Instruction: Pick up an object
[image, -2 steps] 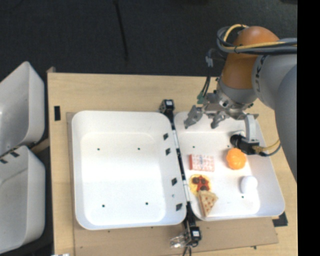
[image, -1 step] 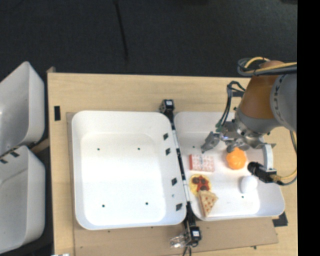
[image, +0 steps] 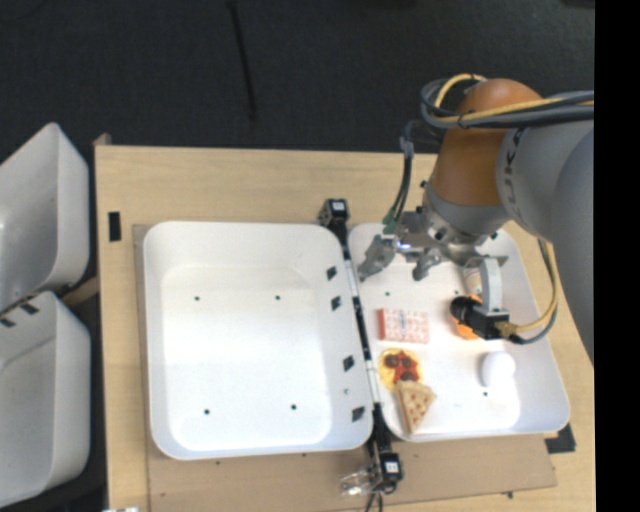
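the jaws stand apart with nothing between them. the pink patterned block (image: 403, 324) lies nearest, a little toward the near edge of the bench (image: 220, 180) from them, flat in the right bin (image: 530, 410). its long side runs across, roughly along the jaws' spread. farther that way lie a red-dark piece (image: 400, 365) and a tan wedge (image: 413, 403).

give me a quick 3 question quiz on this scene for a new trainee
1. True or false: the pink box lies in the same bin that the gripper hovers over.
2. Which lies nearest the view's bottom edge? A) pink box B) pizza slice toy C) white egg
3. Fill in: the white egg lies to the view's ____ of the pizza slice toy.
Key: 1 true; 2 B; 3 right.
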